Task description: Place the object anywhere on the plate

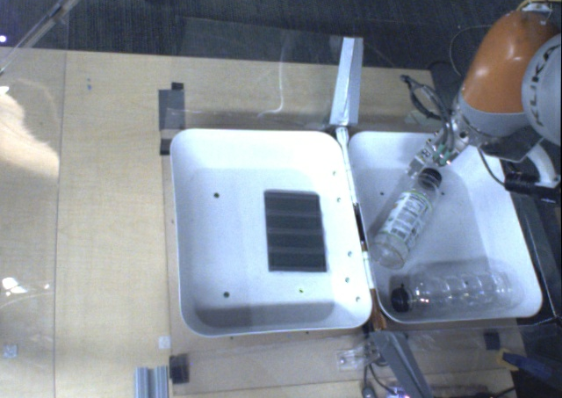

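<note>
Two clear plastic bottles (406, 219), black-capped.

A second clear bottle (452, 291) lies in the right bin (518, 238).

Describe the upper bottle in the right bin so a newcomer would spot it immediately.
Start at the right bin, under the arm's gripper. The upper bottle is clear plastic with a dark cap, lying diagonally with its cap toward the gripper. Its neighbour, the ribbed bottle, lies along the near wall, cap pointing left.
</note>
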`<action>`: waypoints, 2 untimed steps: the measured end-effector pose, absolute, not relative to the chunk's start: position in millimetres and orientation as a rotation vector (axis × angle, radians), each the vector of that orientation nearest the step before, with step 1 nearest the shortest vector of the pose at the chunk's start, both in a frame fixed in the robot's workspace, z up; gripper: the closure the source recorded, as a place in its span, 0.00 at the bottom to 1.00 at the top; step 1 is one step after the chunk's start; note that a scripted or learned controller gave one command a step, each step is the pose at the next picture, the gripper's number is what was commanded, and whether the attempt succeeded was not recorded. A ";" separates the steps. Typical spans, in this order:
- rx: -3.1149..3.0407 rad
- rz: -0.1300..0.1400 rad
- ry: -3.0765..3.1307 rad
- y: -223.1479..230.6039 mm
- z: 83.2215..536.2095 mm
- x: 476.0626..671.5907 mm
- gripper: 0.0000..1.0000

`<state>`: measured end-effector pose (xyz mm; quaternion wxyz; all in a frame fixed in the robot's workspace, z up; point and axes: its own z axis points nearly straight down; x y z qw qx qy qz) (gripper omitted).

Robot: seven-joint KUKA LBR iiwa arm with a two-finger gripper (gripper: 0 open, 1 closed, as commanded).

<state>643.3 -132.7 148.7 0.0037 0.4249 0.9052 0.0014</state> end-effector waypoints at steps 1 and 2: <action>0.912 0.005 2.996 -104.1 131.7 669.1 1.00; 0.574 0.005 3.078 -26.3 187.4 655.4 1.00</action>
